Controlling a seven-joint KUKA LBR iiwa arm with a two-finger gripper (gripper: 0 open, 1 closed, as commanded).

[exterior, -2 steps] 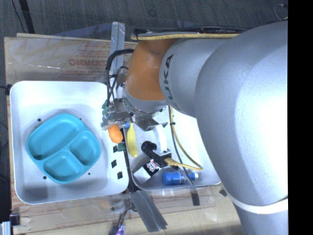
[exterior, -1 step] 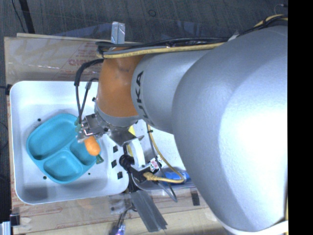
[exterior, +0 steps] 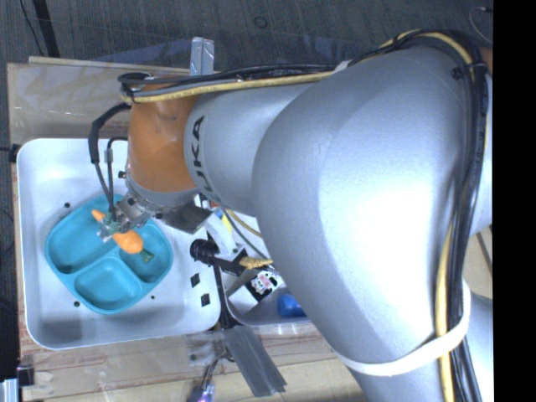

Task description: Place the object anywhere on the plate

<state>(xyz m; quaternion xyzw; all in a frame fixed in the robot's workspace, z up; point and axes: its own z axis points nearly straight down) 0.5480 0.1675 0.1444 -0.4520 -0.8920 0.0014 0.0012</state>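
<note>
My end effector [exterior: 117,224] is over the blue plate [exterior: 105,283], touching the orange object [exterior: 130,242]; can't tell its grip.

left white bin [exterior: 38,308] is seen on the wooden bench [exterior: 50,82] | right white bin [exterior: 251,321] is set just beside the left white bin, mostly hidden | blue object [exterior: 291,306] is seen in the right white bin | small black-and-white item [exterior: 264,282] is seen just above the blue object, near the left white bin's wall
</note>
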